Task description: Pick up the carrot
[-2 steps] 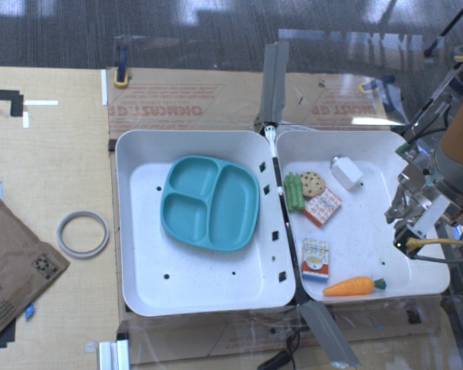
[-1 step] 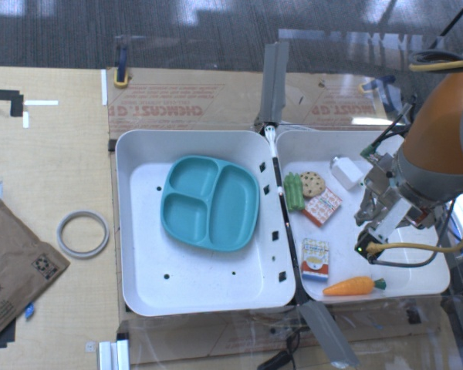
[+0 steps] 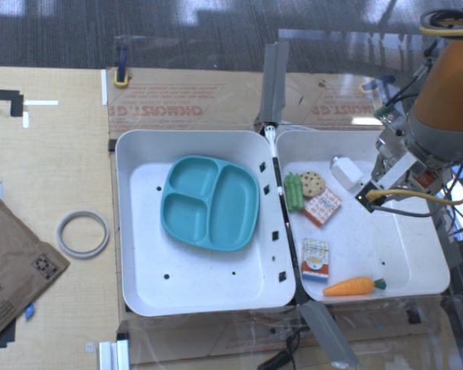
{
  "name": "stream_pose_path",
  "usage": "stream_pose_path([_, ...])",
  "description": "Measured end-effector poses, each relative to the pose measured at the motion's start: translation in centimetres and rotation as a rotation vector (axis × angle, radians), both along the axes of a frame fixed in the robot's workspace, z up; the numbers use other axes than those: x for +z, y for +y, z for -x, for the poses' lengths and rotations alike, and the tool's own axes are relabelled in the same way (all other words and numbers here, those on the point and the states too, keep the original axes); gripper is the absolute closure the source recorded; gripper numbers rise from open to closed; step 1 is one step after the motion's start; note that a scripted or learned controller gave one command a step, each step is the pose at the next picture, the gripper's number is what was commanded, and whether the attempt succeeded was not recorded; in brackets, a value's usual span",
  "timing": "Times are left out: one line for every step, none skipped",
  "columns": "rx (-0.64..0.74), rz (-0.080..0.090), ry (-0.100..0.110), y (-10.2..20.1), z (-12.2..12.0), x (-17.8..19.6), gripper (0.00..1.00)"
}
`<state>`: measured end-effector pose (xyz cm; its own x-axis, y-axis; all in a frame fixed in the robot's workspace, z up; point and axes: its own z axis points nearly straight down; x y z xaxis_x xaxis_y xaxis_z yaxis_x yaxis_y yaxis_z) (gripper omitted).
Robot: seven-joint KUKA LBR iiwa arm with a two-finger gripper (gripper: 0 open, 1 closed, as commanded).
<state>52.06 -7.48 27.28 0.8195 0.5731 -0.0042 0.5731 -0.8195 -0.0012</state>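
Note:
An orange carrot with a green tip lies on its side at the front of the right bin, close to the front wall. The tip points right. My gripper hangs over the back right part of that bin, far behind the carrot and apart from it. Nothing shows held at it.
The right bin also holds a small carton just left of the carrot, a red and white packet, a cookie, a green item and a white block. A teal divided plate lies in the left bin. A tape ring rests on the bench.

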Motion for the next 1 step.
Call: stream_pose_path([0.127,-0.002,0.002,-10.7,4.36,-3.23,1.0])
